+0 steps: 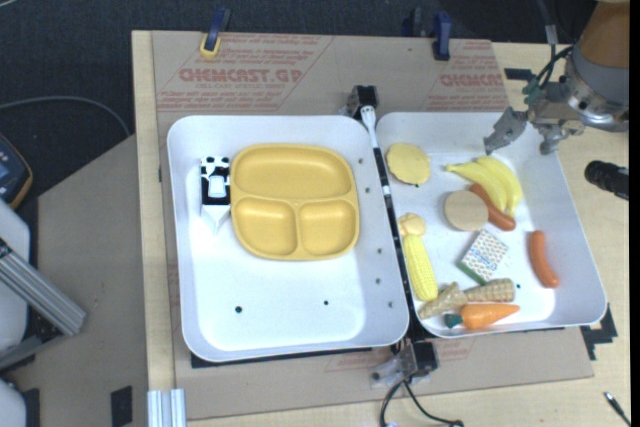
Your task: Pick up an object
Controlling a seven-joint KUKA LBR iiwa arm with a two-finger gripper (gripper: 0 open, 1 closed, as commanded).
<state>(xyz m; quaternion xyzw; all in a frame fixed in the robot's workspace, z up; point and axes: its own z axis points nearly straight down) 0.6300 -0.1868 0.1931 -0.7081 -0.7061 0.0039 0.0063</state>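
Nothing is picked up yet: the hand (528, 127) hangs released and empty over the right bin (580, 245), the banana (492, 179) lying just below-left of it, grasp still ahead.

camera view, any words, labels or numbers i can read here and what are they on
"CHEMCAST GP" in red, repeated on the brown protective paper covering the board under the bins; the smaller red lines beneath it are too blurred to read.
The black and white tag in the left bin bears a pattern, no readable text.
The small patterned packet in the right bin: print too small to read.
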